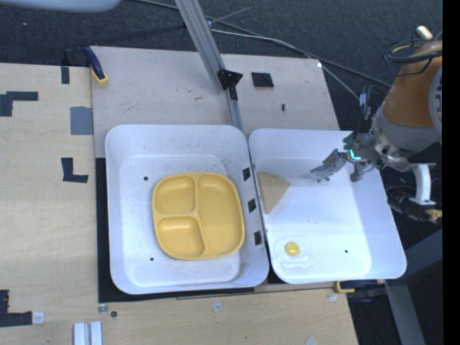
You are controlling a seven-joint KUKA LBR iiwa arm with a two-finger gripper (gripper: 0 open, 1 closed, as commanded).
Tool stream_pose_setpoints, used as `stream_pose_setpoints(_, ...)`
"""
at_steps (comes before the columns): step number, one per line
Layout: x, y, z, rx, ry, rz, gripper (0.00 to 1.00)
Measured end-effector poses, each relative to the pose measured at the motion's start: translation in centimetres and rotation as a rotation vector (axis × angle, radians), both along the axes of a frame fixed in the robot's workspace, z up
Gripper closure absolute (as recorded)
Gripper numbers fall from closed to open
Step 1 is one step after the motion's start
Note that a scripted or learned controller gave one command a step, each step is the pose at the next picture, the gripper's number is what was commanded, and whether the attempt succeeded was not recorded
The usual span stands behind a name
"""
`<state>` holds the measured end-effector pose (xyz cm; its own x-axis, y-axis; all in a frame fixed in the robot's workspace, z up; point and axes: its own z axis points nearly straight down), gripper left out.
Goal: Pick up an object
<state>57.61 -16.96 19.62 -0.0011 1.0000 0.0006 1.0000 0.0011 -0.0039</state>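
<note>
In the right bin [374,228] lie a tan wedge-shaped piece [272,190] against the left wall and a fried-egg toy [292,252] with a yellow yolk near the front. My gripper [328,169] hovers over the bin's back right part, its fingers pointing left, about a hand's width right of the tan wedge. Nothing shows between its fingers. The arm's orange band [411,92] sits above the bin's right edge.
The left bin [122,192] holds a yellow divided plate [198,215] with three compartments. A metal pole [205,38] slants over the bench behind the bins. Cables run across the dark floor at the back and hang by the arm at the right.
</note>
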Motion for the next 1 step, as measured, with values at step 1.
stream_pose_setpoints(1, 0.06, -0.01, 0.08, -0.001, -0.003, 0.000, 0.00)
